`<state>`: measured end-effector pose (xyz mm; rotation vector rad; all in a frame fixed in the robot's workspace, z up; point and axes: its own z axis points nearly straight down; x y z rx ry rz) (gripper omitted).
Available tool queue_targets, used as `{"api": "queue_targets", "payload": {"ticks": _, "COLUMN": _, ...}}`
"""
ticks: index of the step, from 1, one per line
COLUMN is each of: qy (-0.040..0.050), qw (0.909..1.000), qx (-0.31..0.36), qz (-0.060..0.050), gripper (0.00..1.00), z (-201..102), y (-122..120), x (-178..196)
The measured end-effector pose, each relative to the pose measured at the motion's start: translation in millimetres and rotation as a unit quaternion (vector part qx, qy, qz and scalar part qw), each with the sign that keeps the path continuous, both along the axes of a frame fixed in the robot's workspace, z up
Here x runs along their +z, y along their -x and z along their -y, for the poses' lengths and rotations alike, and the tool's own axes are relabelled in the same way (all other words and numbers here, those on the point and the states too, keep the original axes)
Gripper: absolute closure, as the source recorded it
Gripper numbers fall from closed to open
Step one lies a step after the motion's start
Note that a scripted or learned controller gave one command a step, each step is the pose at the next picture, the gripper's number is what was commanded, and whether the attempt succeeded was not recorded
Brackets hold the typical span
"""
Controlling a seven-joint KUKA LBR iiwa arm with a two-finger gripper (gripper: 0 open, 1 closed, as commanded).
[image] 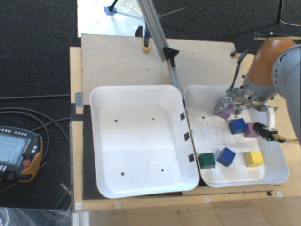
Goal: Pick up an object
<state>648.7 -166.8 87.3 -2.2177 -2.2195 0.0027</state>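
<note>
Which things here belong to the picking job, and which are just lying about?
Job: claw; purple block at the claw; blue block; second blue block; green block; yellow block; right bin.
Lying about: left bin; handheld controller; cables.

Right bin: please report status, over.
Gripper low over purple block. Blue block close beside. No lift yet.

Tool (227,108) over purple block (225,113) — right bin (277,173), w/ 5 other blocks.
</note>
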Motion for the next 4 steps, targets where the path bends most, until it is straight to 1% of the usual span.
{"api": "queue_targets", "payload": {"ticks": 1, "qy": 0.0008, "qw": 1.0, "qx": 0.001, "qz": 0.005, "gripper": 1.0, "z": 0.0, "y": -3.4, "x": 16.0}}
{"api": "queue_targets", "payload": {"ticks": 2, "qy": 0.0001, "qw": 1.0, "qx": 0.003, "qz": 0.004, "gripper": 1.0, "z": -75.9, "y": 77.1, "x": 5.5}}
{"api": "queue_targets", "payload": {"ticks": 3, "qy": -0.0002, "qw": 1.0, "qx": 0.005, "qz": 0.007, "gripper": 1.0, "z": -144.2, "y": 56.8, "x": 107.6}}
{"api": "queue_targets", "payload": {"ticks": 4, "qy": -0.0013, "qw": 1.0, "qx": 0.006, "qz": 0.003, "gripper": 1.0, "z": -235.7, "y": 43.1, "x": 102.8}}
